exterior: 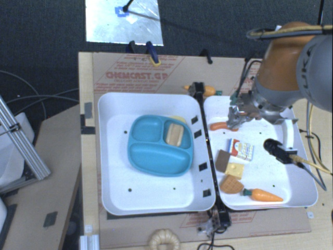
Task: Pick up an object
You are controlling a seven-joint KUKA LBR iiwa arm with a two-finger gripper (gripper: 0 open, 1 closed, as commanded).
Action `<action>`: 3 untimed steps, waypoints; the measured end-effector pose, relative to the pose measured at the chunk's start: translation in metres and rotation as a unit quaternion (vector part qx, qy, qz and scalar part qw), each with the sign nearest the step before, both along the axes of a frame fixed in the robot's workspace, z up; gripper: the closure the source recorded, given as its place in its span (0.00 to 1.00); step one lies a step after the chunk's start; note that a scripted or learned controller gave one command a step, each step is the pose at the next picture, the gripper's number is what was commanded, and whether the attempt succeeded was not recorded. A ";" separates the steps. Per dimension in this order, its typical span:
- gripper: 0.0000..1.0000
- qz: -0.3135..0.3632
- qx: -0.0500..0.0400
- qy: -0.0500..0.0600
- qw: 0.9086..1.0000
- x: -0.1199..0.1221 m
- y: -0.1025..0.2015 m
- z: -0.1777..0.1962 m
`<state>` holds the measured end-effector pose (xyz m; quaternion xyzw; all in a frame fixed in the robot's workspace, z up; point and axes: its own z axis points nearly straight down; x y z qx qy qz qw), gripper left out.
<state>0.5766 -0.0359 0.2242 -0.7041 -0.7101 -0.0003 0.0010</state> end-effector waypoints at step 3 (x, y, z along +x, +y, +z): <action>1.00 -0.001 0.000 -0.001 1.000 -0.073 0.104 0.010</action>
